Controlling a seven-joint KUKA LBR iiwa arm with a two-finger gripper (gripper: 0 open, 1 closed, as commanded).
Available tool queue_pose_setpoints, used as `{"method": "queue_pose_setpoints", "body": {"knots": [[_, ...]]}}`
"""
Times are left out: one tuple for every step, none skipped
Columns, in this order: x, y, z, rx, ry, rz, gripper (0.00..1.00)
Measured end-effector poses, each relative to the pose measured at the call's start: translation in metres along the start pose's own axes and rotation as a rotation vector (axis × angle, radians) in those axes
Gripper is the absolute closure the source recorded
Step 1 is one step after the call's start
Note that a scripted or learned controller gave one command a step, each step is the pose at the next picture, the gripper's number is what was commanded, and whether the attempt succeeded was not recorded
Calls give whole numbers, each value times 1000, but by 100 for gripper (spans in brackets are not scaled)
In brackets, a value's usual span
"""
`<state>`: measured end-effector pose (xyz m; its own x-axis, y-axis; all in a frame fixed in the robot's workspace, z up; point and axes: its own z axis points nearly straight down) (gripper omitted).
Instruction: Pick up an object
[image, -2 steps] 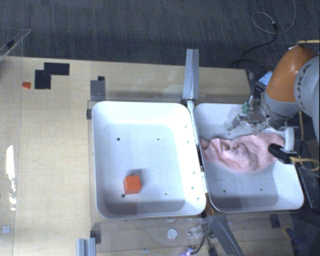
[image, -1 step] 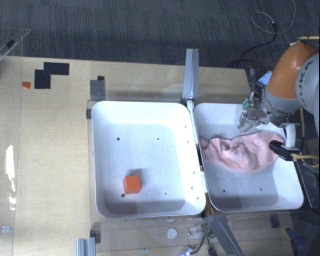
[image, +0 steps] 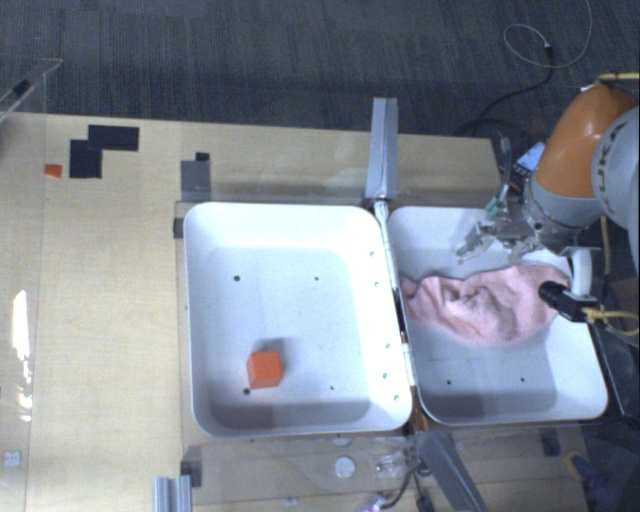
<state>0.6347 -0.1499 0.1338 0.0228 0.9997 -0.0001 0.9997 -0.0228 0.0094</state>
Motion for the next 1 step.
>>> {"method": "queue_pose_setpoints", "body": {"knots": [[68, -36, 40, -1, 2, -42, 0]]}}
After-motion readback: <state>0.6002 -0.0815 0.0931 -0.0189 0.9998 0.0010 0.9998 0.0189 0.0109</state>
